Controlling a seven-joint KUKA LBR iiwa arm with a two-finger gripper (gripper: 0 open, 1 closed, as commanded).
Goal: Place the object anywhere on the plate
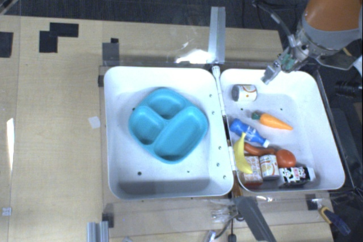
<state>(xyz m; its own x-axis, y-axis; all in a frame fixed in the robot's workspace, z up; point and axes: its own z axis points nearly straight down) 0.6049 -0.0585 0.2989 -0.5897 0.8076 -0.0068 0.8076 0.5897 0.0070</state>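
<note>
I see the blue plate (168, 124) alone in the left bin (119, 178). The right bin (326, 150) holds a carrot (273, 121), banana (242, 157) and small can (245, 93). My end effector (270, 75) hovers at its twelve o'clock rim; I cannot tell its opening.

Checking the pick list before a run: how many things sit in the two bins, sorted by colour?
Blue: 2, plate, bottle
Orange: 1, carrot
Yellow: 1, banana
Red: 1, sausage
White or labelled: 3, small can, jar, dark carton
Total: 8

Blue plate (168, 124) in left bin (122, 181); gripper (271, 74) above right bin (317, 93).
</note>
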